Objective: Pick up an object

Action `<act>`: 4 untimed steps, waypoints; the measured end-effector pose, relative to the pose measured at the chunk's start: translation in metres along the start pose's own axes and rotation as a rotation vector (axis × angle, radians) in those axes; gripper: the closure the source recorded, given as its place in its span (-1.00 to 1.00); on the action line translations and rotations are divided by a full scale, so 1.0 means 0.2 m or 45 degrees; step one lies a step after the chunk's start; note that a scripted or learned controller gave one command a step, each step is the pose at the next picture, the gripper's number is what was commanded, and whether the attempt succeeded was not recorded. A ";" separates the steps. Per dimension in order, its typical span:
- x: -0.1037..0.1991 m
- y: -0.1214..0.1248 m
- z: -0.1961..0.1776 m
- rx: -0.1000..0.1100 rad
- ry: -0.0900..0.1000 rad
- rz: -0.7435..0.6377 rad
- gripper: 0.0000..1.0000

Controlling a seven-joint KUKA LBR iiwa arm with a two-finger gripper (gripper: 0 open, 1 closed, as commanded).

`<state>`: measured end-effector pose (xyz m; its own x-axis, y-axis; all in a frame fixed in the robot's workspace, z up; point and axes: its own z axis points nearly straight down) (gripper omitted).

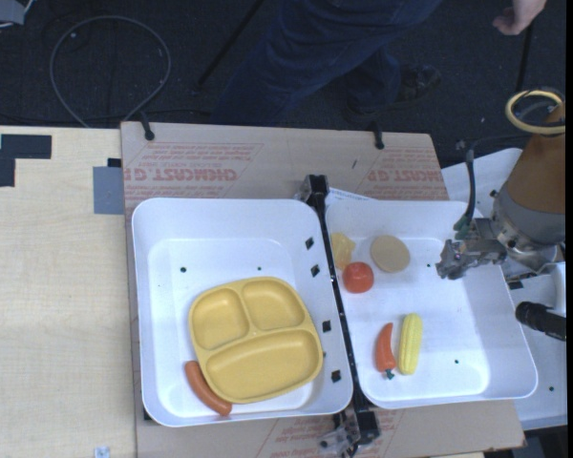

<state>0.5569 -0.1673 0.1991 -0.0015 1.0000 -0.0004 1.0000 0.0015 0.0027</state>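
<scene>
In the right bin [497, 351] lie a red tomato [358, 277], a tan round biscuit [390, 253], a yellow piece [342, 248] by the divider, a corn cob [410, 343] and a red chilli pepper [386, 347]. My gripper [456, 261] hangs over the right bin's upper right part, well right of the biscuit, with nothing seen between its fingers. The arm comes in from the right edge.
The left bin [162, 246] holds a yellow divided plate [256, 339] and an orange sausage [206, 389] at its lower left. A cardboard sheet [220, 165] lies under both bins. A person stands beyond the bench at the top.
</scene>
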 end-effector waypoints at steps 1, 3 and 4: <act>0.00 0.00 -0.25 0.000 0.000 -0.001 1.00; 0.52 -0.11 -0.24 0.010 0.004 -0.004 1.00; 0.76 -0.18 -0.26 0.010 0.004 -0.003 1.00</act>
<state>0.5196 -0.0151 0.2511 -0.0041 1.0000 0.0025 1.0000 0.0041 -0.0051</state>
